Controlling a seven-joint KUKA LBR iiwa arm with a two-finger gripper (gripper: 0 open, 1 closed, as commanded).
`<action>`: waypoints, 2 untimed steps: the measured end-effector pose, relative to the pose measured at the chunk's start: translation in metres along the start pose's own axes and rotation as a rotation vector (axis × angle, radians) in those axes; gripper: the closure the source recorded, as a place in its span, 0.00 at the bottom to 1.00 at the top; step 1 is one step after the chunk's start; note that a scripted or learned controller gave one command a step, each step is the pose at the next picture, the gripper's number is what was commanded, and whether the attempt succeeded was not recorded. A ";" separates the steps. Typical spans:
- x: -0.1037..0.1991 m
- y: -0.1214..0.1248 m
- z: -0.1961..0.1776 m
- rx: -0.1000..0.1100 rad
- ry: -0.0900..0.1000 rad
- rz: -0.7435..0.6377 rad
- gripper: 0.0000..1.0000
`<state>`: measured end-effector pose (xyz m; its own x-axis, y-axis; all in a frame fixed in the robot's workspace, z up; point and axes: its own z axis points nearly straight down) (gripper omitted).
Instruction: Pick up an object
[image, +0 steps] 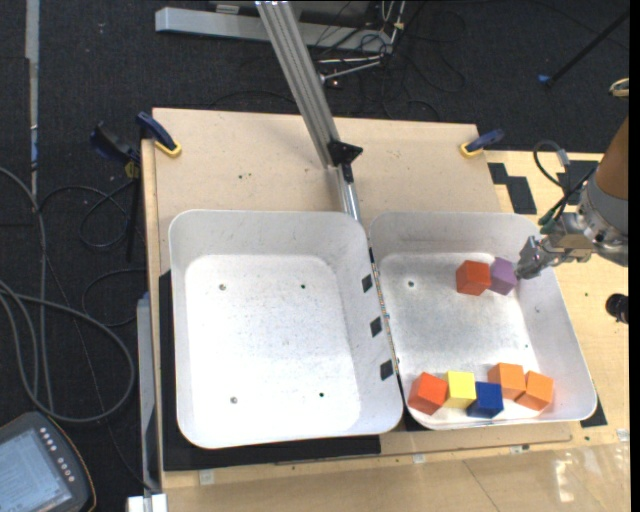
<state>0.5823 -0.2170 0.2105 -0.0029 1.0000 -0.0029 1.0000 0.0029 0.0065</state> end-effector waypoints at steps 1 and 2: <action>-0.005 0.003 -0.063 -0.002 -0.001 0.000 1.00; 0.043 0.009 -0.048 0.007 0.004 -0.004 1.00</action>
<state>0.5904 -0.1734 0.2585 -0.0074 1.0000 0.0012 1.0000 0.0074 -0.0002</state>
